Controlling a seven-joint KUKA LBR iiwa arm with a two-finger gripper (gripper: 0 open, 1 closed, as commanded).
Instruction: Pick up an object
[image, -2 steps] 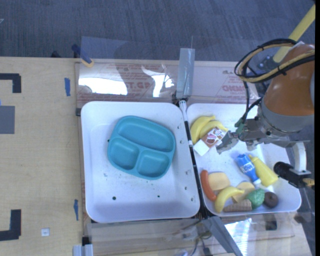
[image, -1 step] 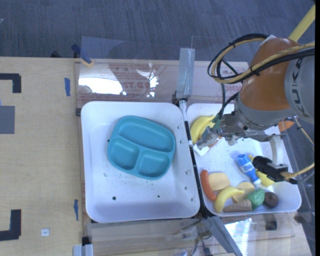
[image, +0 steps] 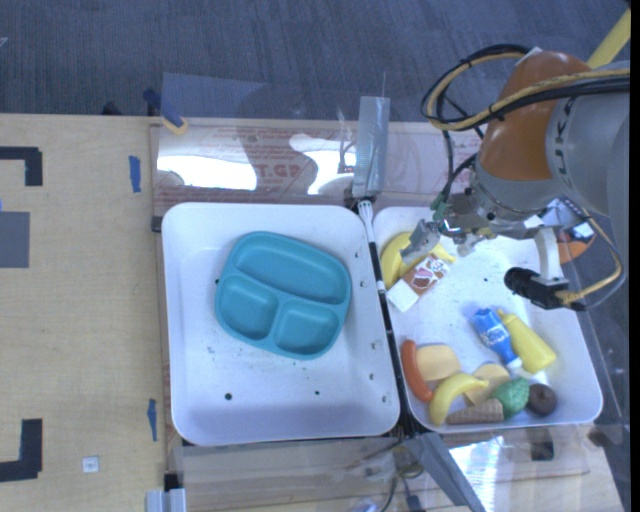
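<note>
A blue divided plate (image: 283, 294) sits in the left bin (image: 190, 400); in the right bin (image: 585, 395), the end effector (image: 437, 232), its grip impossible to judge, hovers over a banana (image: 393, 256); a centred, vertical descent looks wise.

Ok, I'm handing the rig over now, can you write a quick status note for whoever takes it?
Gripper: low over the right bin's far-left corner, beside the banana and the red-and-white packet; whether it holds anything cannot be told.
Things: more toy food heaped in that bin's near corner; blue bottle and yellow bottle mid-bin. Teal divided plate in the left bin.
Done: no pick confirmed.
Left: grasp one object and lift it.
</note>
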